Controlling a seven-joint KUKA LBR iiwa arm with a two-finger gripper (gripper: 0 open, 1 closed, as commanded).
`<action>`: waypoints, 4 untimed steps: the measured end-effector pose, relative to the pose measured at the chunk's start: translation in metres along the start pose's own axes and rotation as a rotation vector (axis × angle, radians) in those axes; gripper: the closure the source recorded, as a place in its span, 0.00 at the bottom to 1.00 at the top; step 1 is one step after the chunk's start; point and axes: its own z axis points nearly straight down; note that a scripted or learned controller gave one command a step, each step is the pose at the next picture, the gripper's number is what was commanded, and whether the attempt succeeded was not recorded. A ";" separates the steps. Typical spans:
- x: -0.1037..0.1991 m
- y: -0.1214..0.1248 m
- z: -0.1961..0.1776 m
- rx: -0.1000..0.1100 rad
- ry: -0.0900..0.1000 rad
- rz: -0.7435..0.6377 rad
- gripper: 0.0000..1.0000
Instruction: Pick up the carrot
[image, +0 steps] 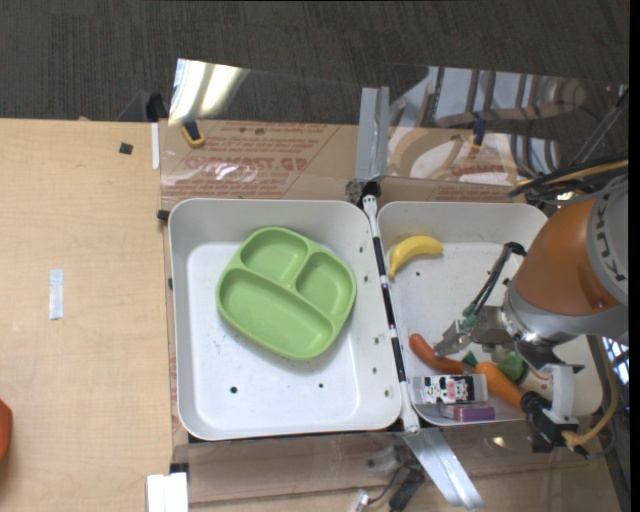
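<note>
Carrot (497, 381) partly hidden under arm (560, 280); pincer (458, 342) fingers indistinct.

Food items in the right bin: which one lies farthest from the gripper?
The yellow banana, alone near the bin's top left corner. The red-orange sausage-like piece and the carrot both lie right beside the gripper.

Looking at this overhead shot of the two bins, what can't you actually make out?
- Gripper: fingers too small and cluttered in the camera view to judge.
- Carrot: its top end is partly hidden under the arm's wrist.
- Small box: print too small to read.
- Red object at the left edge: cut off by the frame, unidentifiable.
</note>
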 end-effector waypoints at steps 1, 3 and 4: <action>-0.014 0.053 0.017 0.001 0.000 0.763 0.00; 0.006 -0.002 0.010 0.004 0.000 0.312 1.00; 0.006 -0.002 0.010 0.005 0.000 0.312 0.00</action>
